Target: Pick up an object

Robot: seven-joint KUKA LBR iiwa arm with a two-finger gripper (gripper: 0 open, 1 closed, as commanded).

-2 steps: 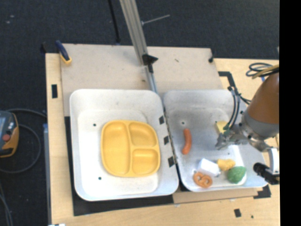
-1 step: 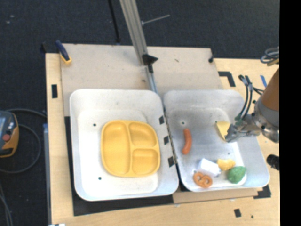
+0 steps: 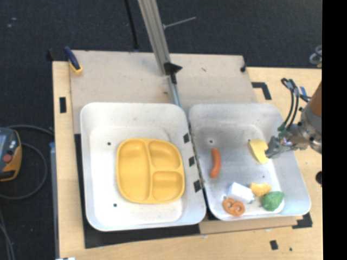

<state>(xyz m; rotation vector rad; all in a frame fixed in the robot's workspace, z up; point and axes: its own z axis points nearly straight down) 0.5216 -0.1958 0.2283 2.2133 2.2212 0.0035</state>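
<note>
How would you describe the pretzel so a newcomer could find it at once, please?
Start at the right bin, the one without the yellow tray. Go to its near edge, where the pretzel lies just below a white block. It alone is orange-brown and twisted into loops, unlike the straight sausage.

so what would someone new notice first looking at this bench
Probably the big yellow divided tray, alone in the left bin. Next, the cluster of small items in the right bin: an orange sausage near its middle, and a pretzel and a green piece along its near edge. The tool sits right beside a yellow wedge at that bin's right side.
</note>
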